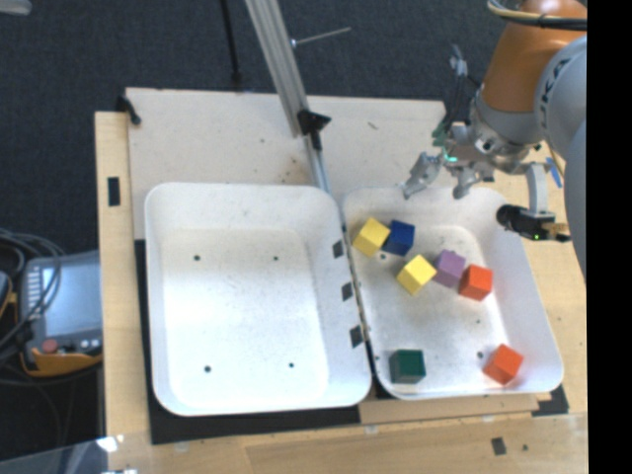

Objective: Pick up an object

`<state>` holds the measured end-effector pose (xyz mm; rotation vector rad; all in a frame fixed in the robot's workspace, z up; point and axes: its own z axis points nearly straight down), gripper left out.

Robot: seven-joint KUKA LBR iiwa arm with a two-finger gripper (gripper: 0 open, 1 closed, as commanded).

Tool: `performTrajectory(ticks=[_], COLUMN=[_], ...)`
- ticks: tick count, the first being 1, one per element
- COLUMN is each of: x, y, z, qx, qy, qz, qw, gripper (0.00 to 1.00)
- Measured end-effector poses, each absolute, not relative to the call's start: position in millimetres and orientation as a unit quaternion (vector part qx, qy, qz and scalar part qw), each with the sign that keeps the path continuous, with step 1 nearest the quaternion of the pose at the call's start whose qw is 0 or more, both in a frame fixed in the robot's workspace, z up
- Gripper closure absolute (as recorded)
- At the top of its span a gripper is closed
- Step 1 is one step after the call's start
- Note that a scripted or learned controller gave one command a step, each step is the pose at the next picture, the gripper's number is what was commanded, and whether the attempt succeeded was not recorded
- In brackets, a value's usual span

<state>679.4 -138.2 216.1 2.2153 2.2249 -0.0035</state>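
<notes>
The robot arm (528, 62) is cut off at the upper right of the frame, its grey body running out of view past the orange band. Its gripper (442, 178) hangs over the far rim of the right bin (538, 304), fingers spread apart with nothing between them; the fingertips are small and blurred. Below and to the left of the gripper, in the right bin, lie a yellow cube (372, 236) touching a blue cube (400, 237). Nearby sit a second yellow cube (416, 274), a purple cube (450, 267) and an orange cube (475, 281). Toward the lower edge are a green cube (406, 365) and another orange cube (504, 362). The left bin (163, 265) sits beside it on the table (197, 126).
</notes>
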Motion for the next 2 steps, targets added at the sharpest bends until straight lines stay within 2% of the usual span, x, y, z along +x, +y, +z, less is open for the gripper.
performTrajectory(ticks=[1, 2], x=[679.1, 669.9], y=[-137, -141], z=[175, 122], qx=[0.705, 0.707], qy=[0.709, 0.707], qz=[-0.0016, -0.0013], qw=[0.000, 0.001], gripper=[0.00, 0.00])
